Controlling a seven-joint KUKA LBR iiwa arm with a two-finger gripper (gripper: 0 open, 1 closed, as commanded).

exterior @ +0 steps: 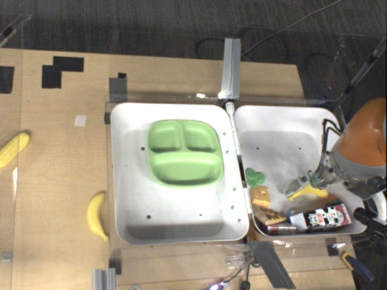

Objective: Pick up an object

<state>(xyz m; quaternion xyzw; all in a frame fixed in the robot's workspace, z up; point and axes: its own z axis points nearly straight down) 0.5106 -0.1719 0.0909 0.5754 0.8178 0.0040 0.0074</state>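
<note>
Right bin [272, 125], lower part: pincer [307, 180] low over a yellow banana-shaped object [309, 193].
Object position: just beneath and touching the pincer.
Long axis: roughly left-right.
Pincer opening: cannot tell.

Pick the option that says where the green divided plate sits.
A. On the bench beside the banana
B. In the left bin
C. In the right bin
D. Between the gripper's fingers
B: the green divided plate lies flat in the middle of the left bin, while the gripper is down in the right bin among small items, and the banana lies on the bench outside the bins.
</note>
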